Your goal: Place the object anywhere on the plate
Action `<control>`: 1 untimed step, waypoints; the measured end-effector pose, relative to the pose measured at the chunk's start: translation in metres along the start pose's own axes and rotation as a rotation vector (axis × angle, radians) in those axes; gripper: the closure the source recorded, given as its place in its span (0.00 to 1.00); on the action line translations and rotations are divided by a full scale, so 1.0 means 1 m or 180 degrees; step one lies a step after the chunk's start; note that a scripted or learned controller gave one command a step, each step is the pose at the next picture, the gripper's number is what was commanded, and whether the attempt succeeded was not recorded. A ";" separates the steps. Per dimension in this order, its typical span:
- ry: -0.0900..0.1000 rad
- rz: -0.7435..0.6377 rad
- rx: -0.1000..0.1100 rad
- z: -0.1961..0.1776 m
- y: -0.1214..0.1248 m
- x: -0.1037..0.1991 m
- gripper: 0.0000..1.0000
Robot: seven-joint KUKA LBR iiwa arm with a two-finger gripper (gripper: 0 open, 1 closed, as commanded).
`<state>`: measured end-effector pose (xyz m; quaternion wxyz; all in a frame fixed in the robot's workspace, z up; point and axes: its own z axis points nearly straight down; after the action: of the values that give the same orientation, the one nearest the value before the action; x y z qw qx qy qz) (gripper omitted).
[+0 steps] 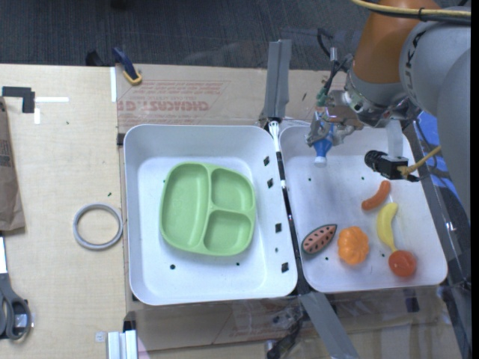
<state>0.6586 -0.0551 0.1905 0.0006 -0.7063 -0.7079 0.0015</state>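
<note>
A light green plate with three compartments lies in the left white bin; nothing rests on it. My gripper hangs over the far left corner of the right bin, pointing down, with a blue tip just above the bin floor. Toy foods lie in the near half of the right bin, apart from the gripper: a dark seeded slice, an orange round fruit, a yellow banana, an orange sausage-like piece and a red tomato.
A grey divider bar rises between the bins at the back. On the bench to the left lie a tape ring, scissors and a blue clamp. The arm's orange band fills the upper right.
</note>
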 end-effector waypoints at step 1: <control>0.0001 0.0008 0.0004 -0.013 -0.081 0.079 1.00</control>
<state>0.5779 0.0236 0.2032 0.0011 -0.7073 -0.7069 0.0018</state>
